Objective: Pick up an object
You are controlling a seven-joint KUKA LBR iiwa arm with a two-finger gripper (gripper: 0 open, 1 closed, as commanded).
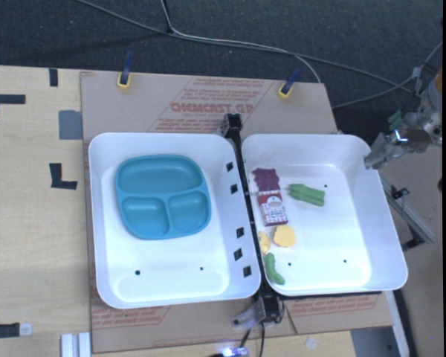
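The gripper [383,153] hangs at the right bin's [357,274] far right corner, outside the rim — I cannot tell how its fingers stand. The pickable things crowd that bin's left wall: a purple piece [264,177], a red packet [273,208], a yellow piece [284,236], a green pod [307,193] nearer the middle. The left bin [108,274] holds a blue divided plate [163,196]. Both bins sit on cardboard [201,106] clamped to the pale bench [30,229]; dark carpet [282,6] lies beyond.
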